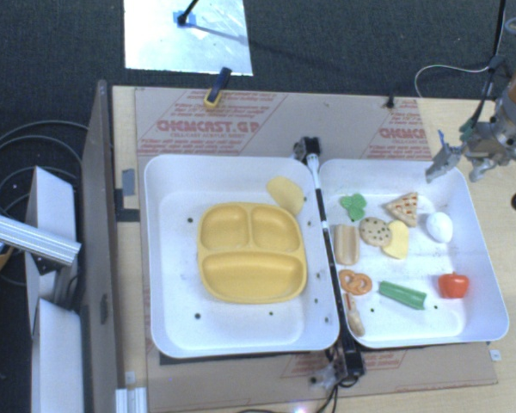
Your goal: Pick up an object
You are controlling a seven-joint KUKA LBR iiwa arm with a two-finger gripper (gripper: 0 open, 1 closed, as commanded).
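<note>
White egg (439, 227) lies in the right bin (486, 269), below the empty, spread-fingered hand (455, 163).

My claw (458, 160) hangs over the right bin's (486, 269) far corner, food pieces lie in that bin, and the divided plate (251, 253) sits in the left bin (168, 256) beside it

Red "CHEMCAST GP" lettering repeats across the brown protective sheet (241, 114) under the bins.

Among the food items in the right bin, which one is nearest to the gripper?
The white egg. It lies at that bin's right side, closest to the gripper, beyond the pizza slice and above the tomato.
</note>
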